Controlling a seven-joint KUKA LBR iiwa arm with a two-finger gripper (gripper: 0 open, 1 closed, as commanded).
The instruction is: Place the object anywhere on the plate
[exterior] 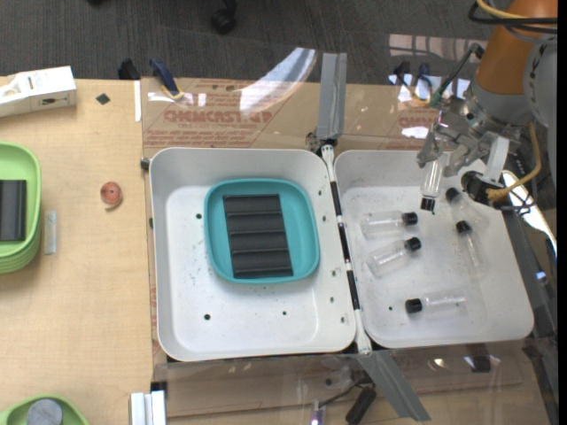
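The end effector (436, 159) grips a clear vial (431, 184) (black cap downward) above the right bin (505, 326). The teal plate (306, 237) rests in the left bin (177, 264), well apart from the vial.

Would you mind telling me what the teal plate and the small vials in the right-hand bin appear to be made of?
The teal plate looks like moulded plastic with a smooth, slightly glossy finish, judging by its even colour and rounded rim; its dark ribbed insert seems matte, perhaps rubber or foam. The vials are see-through with black caps, so clear plastic or glass; this view cannot settle which.
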